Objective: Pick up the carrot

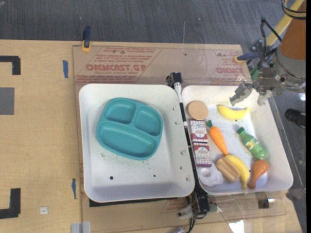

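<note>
Beside carrot (217,137): carton (199,142), bottle (252,143); gripper (250,95) open above banana (233,112)

Only readable text here is the red "CHEMCAST" print on the clear protective sheet (121,59) behind the bins, followed by something like "GP". It repeats at the sheet's right end, cut off. The small carton (199,142) in the right bin has print, but it's too tiny to read.

Pretty chunky arm (295,38): orange band up top, grey metal underneath, black cables looping round it plus a yellowish one. Ends in a small grey two-finger hand (250,95), blocky mount above.
</note>
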